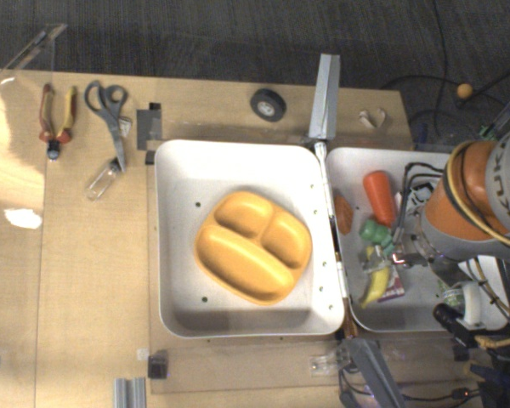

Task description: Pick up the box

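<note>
A wooden bench (pixel 85 253) seen from above carries two shallow white bins side by side. The left bin (pixel 174 228) holds a large yellow-orange moulded piece (pixel 253 246), shaped like three rounded lobes, lying near its middle.

The right bin (pixel 353 172) holds a cluster of small things near its left wall: an orange carrot-shaped toy (pixel 378 195), a reddish-brown piece (pixel 343 213) against the wall, a green piece (pixel 375 231), and a yellow banana-shaped toy (pixel 373 286). Just beside the banana, toward the bin's near edge, lies a small purplish packet-like item (pixel 393 286) that may be the box; it is too small to tell for certain.

The grey arm with its orange band (pixel 459 202) reaches in over the right bin from the right edge. The gripper (pixel 402 253) sits low above the green piece and the packet. Whether the jaws are released or clenched cannot be told.

Along the bench's far edge lie red-handled pliers (pixel 55 117), scissors (pixel 110 121) and a black tape roll (pixel 269 104).
</note>
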Controlling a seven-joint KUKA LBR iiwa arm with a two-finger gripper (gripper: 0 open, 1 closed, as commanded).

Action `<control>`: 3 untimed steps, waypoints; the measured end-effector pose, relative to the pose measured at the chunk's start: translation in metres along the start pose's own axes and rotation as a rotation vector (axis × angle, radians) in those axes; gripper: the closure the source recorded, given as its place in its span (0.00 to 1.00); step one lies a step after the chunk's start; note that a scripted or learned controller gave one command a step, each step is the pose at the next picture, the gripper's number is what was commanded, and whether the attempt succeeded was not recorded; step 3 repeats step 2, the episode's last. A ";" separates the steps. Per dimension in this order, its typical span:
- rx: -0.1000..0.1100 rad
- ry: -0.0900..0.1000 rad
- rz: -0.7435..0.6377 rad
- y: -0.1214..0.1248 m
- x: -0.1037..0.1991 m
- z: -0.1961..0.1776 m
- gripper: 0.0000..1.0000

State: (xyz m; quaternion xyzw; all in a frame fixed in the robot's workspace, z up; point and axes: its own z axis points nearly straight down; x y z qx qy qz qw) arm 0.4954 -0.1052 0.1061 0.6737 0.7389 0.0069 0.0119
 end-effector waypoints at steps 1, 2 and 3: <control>0.018 0.009 -0.266 -0.004 -0.012 -0.117 1.00; 0.018 0.009 -0.266 -0.004 -0.012 -0.116 0.00; 0.018 0.009 -0.266 -0.004 -0.012 -0.116 0.00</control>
